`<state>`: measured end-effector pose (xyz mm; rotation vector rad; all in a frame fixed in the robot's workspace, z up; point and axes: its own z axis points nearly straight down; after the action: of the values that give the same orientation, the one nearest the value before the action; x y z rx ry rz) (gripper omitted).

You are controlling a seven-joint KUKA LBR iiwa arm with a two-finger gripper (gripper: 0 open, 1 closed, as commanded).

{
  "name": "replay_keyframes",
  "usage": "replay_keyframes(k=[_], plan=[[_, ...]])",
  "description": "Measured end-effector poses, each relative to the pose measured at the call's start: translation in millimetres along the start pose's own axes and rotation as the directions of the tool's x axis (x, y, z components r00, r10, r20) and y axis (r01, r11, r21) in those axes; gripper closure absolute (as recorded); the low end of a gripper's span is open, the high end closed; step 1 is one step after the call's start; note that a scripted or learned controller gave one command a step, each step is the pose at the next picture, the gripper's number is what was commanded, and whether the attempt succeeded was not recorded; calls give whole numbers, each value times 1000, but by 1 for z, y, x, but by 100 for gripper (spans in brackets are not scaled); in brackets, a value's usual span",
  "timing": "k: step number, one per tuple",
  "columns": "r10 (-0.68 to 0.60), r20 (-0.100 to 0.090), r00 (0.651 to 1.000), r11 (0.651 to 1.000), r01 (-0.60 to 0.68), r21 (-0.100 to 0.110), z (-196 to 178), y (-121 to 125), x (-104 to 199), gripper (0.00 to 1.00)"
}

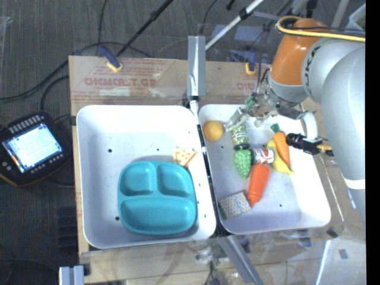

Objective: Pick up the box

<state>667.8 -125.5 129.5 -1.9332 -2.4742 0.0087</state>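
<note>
Box (234, 203), small grey patterned, lies flat near the front-left corner of the right bin (309, 215), just beside the carrot (258, 183) tip. L to R: teal divided plate (157, 198) in the left bin (95, 159), orange (213, 130), then the gripper (252, 108) up at the far end over the toy-food pile, well apart from the box. Grip state: can't tell. Box's top looks clear for a grab, imo.

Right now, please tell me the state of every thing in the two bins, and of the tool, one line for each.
tray: flat in the left bin, right way up
cracker: on the bin floor at the tray's far edge
box: lying in the right bin, not gripped
big carrot: lying with its tip toward the box
small carrot: lying by the can
can: on its side
orange: resting at the left wall
tool: low at the far end, over a bottle
</note>
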Motion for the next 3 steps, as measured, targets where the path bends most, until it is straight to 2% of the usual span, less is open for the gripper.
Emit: replay_keyframes(k=[1, 2, 3], plan=[[34, -8, 999, 999, -34, -6, 36, -56, -45, 0], [44, 3, 999, 999, -44, -16, 41, -13, 10, 0], [-3, 0, 1000, 1000, 3, -2, -61, -87, -80, 0]])
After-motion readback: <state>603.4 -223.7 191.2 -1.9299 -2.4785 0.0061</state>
